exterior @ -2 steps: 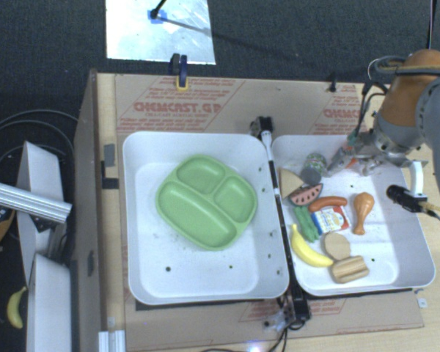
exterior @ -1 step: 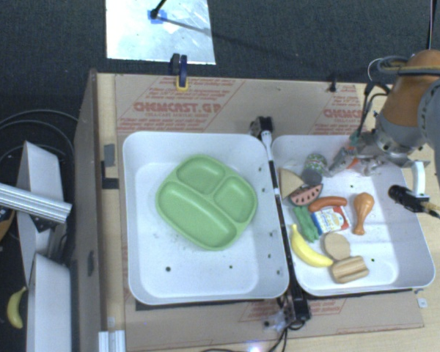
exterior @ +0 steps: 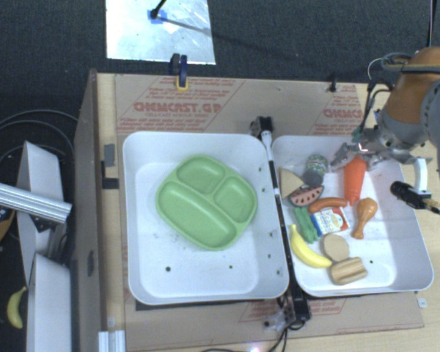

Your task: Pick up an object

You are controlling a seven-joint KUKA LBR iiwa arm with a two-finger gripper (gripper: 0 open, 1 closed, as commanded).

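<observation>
Nearest you, the desk's point(exterior: 205, 97) front edge carries two white bins point(exterior: 205, 284). Your claw point(exterior: 361, 151) sits over the right bin, at the carrot's point(exterior: 354, 179) top; its grip can't be made out.

1. two bins, left point(exterior: 143, 270) and right point(exterior: 411, 259): smooth white plastic, slightly glossy.
2. green tray point(exterior: 205, 202) in the left bin: smooth moulded plastic with a soft sheen.
3. toy food in the right bin looks like plastic: the carrot point(exterior: 354, 180) matt orange, the banana point(exterior: 306, 248) glossy yellow, the drumstick point(exterior: 364, 215) smooth brown.
4. bread point(exterior: 347, 270) by the right bin's near edge: matt tan, looks like wood or plastic; cannot tell which.
5. board point(exterior: 227, 101) under the bins: matt brown paper or card with red print.
6. sheet point(exterior: 160, 20) past the board's far edge: shiny, crinkled, like foil.
7. floor point(exterior: 37, 57): dark, rough, like carpet.
8. arm point(exterior: 418, 97): smooth grey and orange shell.
</observation>
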